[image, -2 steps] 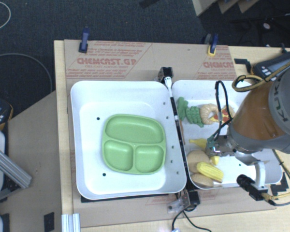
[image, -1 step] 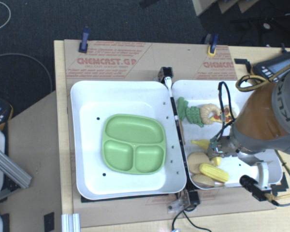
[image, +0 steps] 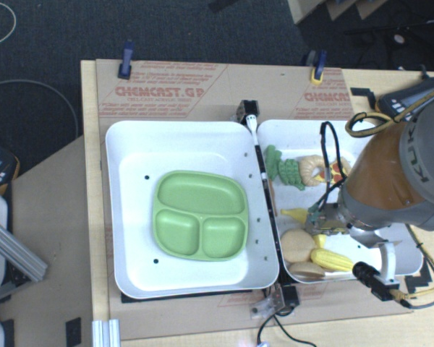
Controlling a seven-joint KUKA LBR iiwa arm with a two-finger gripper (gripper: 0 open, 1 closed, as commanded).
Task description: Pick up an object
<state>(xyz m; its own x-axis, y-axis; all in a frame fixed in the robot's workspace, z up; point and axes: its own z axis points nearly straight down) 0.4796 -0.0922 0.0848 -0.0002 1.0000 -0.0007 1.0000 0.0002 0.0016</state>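
Two shallow white bins: left white bin (image: 123, 194) has one green three-compartment plastic plate (image: 200, 215); right white bin (image: 289, 130) has one green leafy toy (image: 281, 165), one yellow corn cob (image: 333, 259), two tan rounded pieces (image: 298, 244), one pale ring-shaped toy (image: 312, 168). Cardboard-covered tabletop (image: 166, 92), dark carpet around. Gripper (image: 320, 221) low over right bin; state unreadable, arm covers it.

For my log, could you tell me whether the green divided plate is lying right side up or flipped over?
Right side up: the green divided plate lies flat in the left bin, its three compartments facing upward.
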